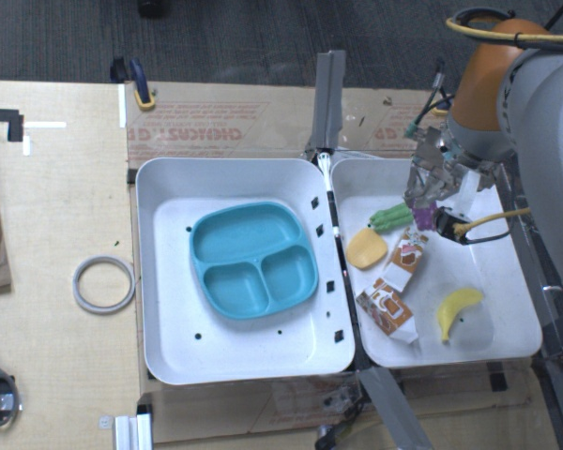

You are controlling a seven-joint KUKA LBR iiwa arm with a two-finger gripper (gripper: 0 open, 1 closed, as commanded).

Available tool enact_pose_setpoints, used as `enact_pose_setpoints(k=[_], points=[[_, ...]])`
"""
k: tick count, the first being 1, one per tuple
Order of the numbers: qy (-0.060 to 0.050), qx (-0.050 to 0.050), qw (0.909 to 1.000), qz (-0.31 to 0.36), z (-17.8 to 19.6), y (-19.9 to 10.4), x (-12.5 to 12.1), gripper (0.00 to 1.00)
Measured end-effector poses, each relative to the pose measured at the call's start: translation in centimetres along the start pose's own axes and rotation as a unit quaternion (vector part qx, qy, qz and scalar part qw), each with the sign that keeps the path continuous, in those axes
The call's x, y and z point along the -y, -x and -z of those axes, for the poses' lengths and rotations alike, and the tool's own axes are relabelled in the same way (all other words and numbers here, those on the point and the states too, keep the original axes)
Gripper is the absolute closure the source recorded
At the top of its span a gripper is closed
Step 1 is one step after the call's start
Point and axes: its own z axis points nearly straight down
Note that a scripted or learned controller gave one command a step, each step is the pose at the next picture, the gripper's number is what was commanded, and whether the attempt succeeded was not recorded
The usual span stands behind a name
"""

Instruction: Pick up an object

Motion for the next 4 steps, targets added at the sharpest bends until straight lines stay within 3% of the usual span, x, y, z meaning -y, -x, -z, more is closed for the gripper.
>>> enact_pose_setpoints(k=[1, 2, 3, 4], points=[[0.000, -0.003, 0.9954, -0.096, 1.0, 6.5, 4.0, 1.00], [0.000, -0.003, 0.9954, -0.096, 1.0, 6.5, 4.0, 0.00], [0.002, -0.003, 0.9993, -0.038, 4.0, 0.2, -0.6, 0.00], [0.003, -0.004, 0.9999, -0.014, 3.5, -1.0, 4.8, 0.00]])
